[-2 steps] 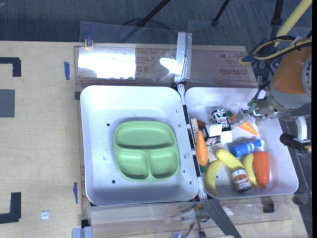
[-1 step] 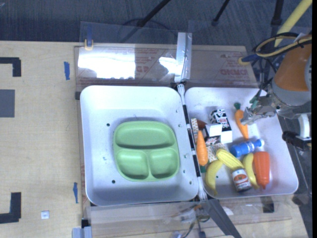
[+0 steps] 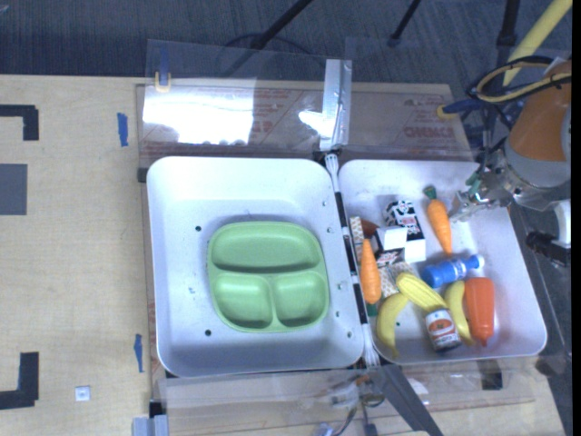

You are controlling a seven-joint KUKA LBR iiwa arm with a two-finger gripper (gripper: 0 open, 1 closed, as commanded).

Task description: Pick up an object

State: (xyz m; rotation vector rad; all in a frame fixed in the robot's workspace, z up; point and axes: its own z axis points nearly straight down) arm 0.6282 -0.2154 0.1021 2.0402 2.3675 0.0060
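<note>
The right bin [image 3: 526,271] holds a heap of toy food. An orange carrot [image 3: 439,225] lies near the top, with a black-and-white carton [image 3: 399,213] to its left. Below them are a blue bottle [image 3: 449,271], a yellow banana [image 3: 392,316], a red-orange pepper [image 3: 479,307] and a small jar [image 3: 441,328]. A second carrot [image 3: 369,275] lies along the bin's left wall. My gripper [image 3: 474,196] hangs over the bin's upper right corner, just right of the top carrot, and nothing shows between its fingers.
The left bin [image 3: 172,243] carries a green divided plate [image 3: 268,273]. A clear plastic panel [image 3: 236,107] stands behind the bins. The grey and orange arm [image 3: 543,139] and its cables crowd the right edge. Wooden bench lies to the left.
</note>
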